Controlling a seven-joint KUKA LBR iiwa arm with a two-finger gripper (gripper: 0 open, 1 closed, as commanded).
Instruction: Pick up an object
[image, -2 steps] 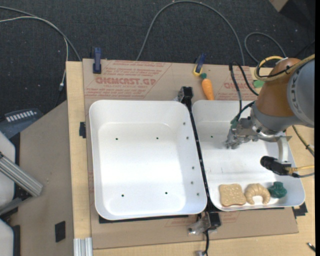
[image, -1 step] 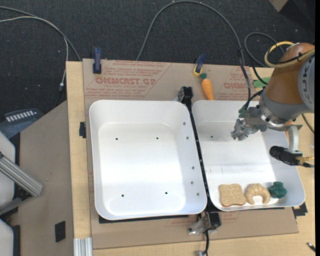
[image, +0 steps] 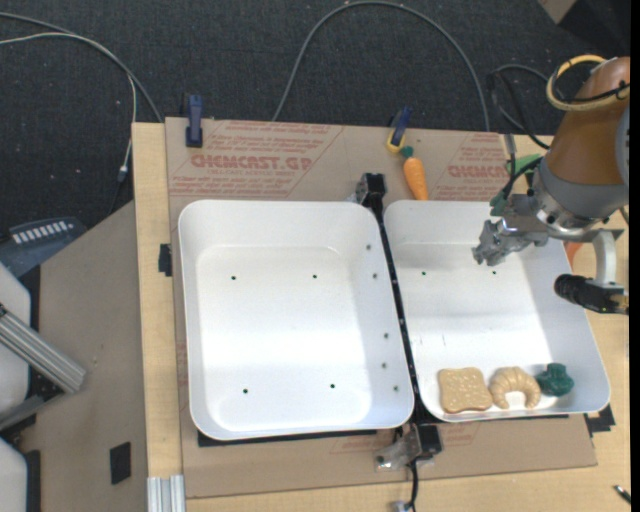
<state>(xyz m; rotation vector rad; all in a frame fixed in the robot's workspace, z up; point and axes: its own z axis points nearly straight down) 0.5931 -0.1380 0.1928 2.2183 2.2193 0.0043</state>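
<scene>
I have the jaws (image: 494, 247) over the upper part of the right bin (image: 470, 300), near its far wall, with nothing between them; whether they are spread or pressed together I cannot tell from this slant. The candidates sit well apart from there, in a row along the near rim of that bin: a tan cracker-like square (image: 464, 390), a pale croissant (image: 515, 387) just beside it, and a small green piece (image: 556, 380) at the corner, close to or touching the croissant. All look like toy food, so I judge them light, stiff and not fragile, with smooth skins that may slip. The square lies flat and offers little height; I would rather pinch the croissant across its narrow middle, where the curve gives two opposed flanks. Crowding is the risk: a finger may land on a neighbour. An orange carrot-like item (image: 415, 177) lies on the surface beyond the bins. The left bin (image: 290, 310) holds nothing to grasp.
</scene>
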